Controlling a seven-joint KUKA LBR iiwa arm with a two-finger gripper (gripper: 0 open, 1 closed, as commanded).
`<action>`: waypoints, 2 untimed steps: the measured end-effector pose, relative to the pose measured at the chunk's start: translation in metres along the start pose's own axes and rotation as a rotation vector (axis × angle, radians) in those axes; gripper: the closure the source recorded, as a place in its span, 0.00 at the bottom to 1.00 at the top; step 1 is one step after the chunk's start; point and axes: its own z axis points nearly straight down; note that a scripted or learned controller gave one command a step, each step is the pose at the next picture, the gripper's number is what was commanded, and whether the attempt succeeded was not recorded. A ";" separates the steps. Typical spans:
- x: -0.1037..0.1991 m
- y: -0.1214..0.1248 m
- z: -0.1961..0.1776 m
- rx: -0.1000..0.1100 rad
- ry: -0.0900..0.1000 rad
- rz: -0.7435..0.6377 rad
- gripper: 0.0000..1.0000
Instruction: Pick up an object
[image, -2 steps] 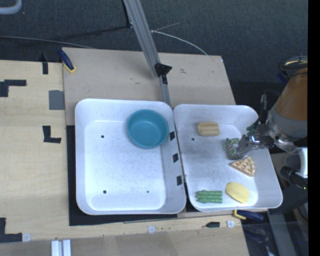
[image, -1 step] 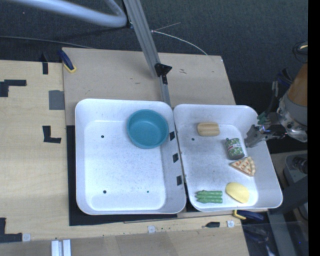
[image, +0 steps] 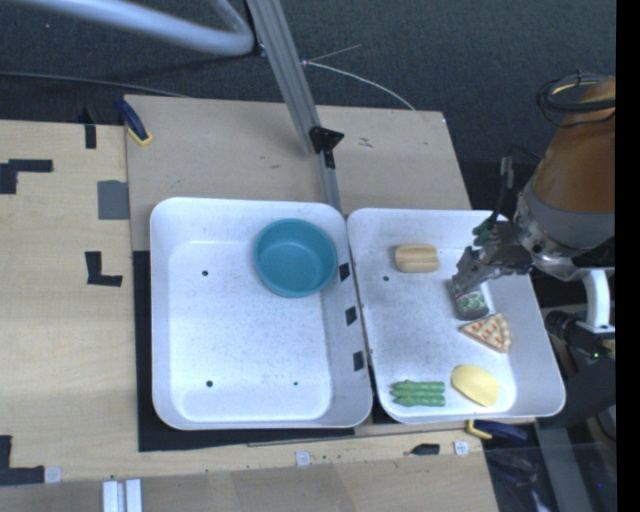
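Camera view, from above at a slant: a pale wooden table (image: 70, 300) carries two shallow white bins side by side, both of smooth moulded plastic with rounded corners and a fine dark speckle across their floors. The left bin (image: 200, 360) holds one item — a round blue bowl (image: 295, 257), smooth-walled and upright, set near the far right corner of that bin. The right bin (image: 420, 330) holds five small pieces. A tan, oblong bread roll (image: 416, 258) lies near its far edge. A triangular pizza slice (image: 489, 332), orange with dark spots, lies toward the right wall. A glossy yellow, oval lemon-like piece (image: 474, 384) sits in the near right corner, and just left of it, apart, lies a flat green bundle of ribbed beans (image: 417, 393). A small grey-green block (image: 471, 301), of unclear make, lies just above the pizza slice, close to it. The arm, grey with an orange band (image: 580, 150), reaches in from the right; its dark gripper (image: 470, 283) hangs directly over that grey-green block, with its tips at or on the block's top. Whether the tips are apart or together cannot be told, and a grasp on the block is not visible. A grey metal pole (image: 295, 80) crosses the far side of the table.
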 end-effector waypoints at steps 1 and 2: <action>0.045 0.003 0.016 0.002 -0.001 0.002 1.00; 0.102 0.001 0.013 0.002 0.000 0.000 1.00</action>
